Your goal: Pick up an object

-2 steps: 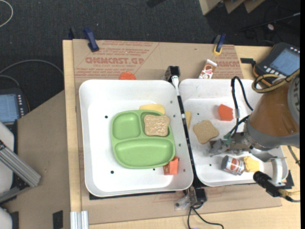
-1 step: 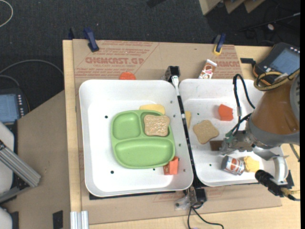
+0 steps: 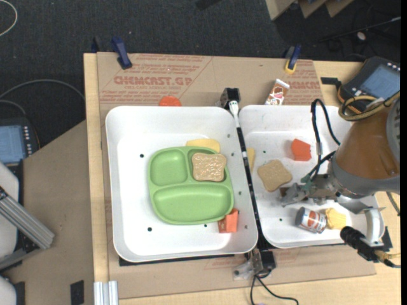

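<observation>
Clips and loose cabling sit at the near edge of the bench, below the seam between the two shallow white bins. In the right bin (image 3: 273,237), nearest the front wall, a small tin can with a red and white label (image 3: 311,220) lies on its side, with a yellow block (image 3: 336,218) touching its right end. Just above them the grey two-finger gripper (image 3: 294,194) hangs low over the bin floor, reached in from the right under the arm's orange band (image 3: 367,146); whether anything sits in its grasp, or how it is set, I cannot tell. Just left of it lies a tan slice of toy bread (image 3: 274,175), very near but seemingly apart. Farther back rests an orange-red cube (image 3: 301,149).

In the left bin (image 3: 124,170), an orange block (image 3: 228,222) leans at the near right corner of a green sectioned plastic plate (image 3: 184,199). A second speckled bread slice (image 3: 209,167) sits in the plate's far right compartment, a pale yellow piece (image 3: 205,145) beyond it.

Past the bins, a small brown and white carton (image 3: 277,93) lies on the board.
</observation>
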Controlling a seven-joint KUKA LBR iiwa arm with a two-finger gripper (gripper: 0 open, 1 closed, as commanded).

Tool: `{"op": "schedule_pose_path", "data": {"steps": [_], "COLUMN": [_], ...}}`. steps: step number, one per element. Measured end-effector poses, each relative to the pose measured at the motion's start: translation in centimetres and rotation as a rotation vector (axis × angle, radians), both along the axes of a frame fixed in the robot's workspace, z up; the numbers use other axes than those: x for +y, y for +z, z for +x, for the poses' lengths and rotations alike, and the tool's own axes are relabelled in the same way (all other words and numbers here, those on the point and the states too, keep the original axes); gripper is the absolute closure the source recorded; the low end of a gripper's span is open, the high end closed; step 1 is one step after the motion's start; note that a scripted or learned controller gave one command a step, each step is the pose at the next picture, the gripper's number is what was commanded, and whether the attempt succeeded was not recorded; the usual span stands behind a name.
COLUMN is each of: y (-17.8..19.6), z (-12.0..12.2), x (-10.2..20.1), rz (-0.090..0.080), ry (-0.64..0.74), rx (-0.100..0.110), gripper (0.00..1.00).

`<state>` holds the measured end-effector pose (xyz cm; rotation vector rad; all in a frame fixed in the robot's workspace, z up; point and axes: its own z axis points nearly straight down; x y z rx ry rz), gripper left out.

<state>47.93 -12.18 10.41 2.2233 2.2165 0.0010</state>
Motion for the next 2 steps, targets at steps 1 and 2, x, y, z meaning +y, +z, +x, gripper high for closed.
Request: {"op": "schedule_pose_path", "data": {"steps": [1,2], "y": [-2.0,-1.9], "z": [6.5,11.0], "x": [-1.1,-2.6], "rz": [0.0,-0.002], "ry": [0.005,0.005], "rx": [-0.002,-0.004], "gripper": [0.0,0.0]}}
